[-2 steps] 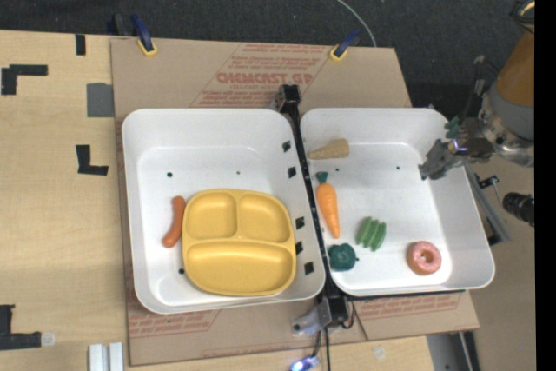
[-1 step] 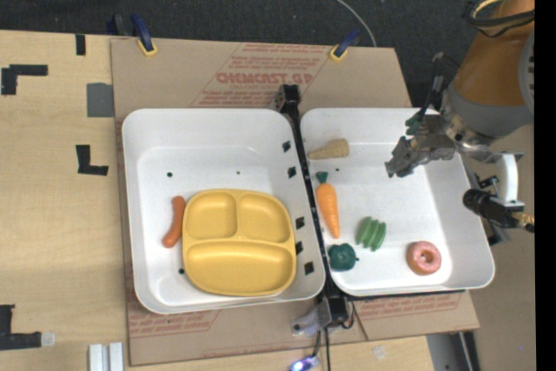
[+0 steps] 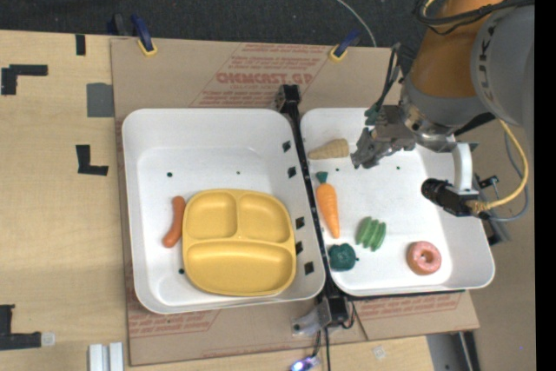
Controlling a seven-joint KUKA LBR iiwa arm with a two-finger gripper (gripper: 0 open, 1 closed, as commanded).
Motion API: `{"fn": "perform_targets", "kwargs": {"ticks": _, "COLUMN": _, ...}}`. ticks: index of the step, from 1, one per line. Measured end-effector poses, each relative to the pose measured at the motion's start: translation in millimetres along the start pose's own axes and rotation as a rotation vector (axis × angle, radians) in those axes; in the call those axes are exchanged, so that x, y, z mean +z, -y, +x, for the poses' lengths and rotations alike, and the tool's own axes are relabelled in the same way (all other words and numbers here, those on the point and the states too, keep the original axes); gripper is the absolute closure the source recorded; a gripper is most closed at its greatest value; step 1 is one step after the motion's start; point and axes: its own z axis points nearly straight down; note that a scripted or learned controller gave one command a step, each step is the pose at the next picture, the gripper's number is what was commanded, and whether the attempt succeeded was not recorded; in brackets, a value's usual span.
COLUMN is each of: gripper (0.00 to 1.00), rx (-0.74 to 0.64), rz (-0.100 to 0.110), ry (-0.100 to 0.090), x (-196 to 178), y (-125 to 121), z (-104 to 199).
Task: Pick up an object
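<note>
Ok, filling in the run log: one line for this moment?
gripper over right bin, beside cone | holding nothing | carrot, pea pod, donut untouched

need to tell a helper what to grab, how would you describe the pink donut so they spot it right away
Look at the right-hand white bin, the one the grey arm reaches over. Go to its near right corner, away from the claw, and there lies the donut. It is the only pink ring with a hole; the green pieces and the carrot to its left are solid.
</note>
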Motion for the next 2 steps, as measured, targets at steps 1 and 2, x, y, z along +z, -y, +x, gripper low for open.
{"fn": "perform_targets", "kwargs": {"ticks": 1, "gripper": 1.0, "rx": -0.001, "rz": -0.001, "ry": 0.0, "x": -3, "y": -16, "z": 54}}
{"fn": "perform_targets", "kwargs": {"ticks": 2, "gripper": 1.0, "rx": 0.0, "rz": -0.003, "ry": 0.0, "x": -10, "y": -44, "z": 101}}
